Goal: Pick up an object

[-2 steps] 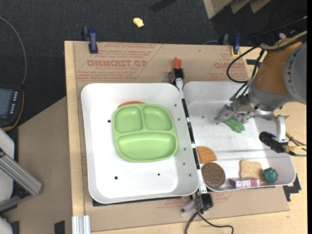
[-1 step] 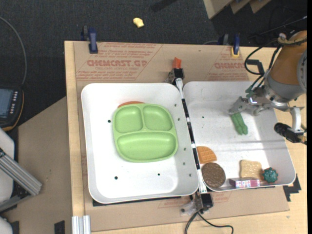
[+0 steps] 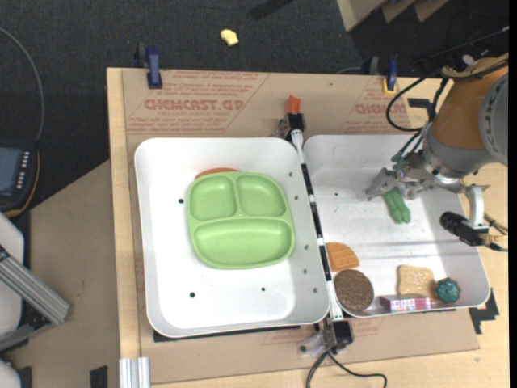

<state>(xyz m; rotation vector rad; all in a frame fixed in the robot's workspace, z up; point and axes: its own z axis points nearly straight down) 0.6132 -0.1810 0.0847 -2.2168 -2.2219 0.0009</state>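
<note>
The arm [image 3: 472, 124] is positioned over the right bin [image 3: 355, 156], entering from the right. The gripper [image 3: 393, 186] is lowered into the upper part of that bin. Its fingers [image 3: 378, 187] are seen spread apart, and a green object [image 3: 397, 206] is located just beneath them; whether the object is clamped between the fingers cannot be told.

Along the front edge of the right bin, the following items are laid: an orange waffle-patterned piece [image 3: 342, 255], a brown round disc [image 3: 354, 289], a tan bread-like slice [image 3: 415, 280], a small teal object [image 3: 447, 289] and a flat pink-labelled packet [image 3: 408, 303].

A green divided plate [image 3: 239, 219] is placed in the left bin [image 3: 161, 241]. Both bins are carried on the worktop [image 3: 121, 136].
</note>
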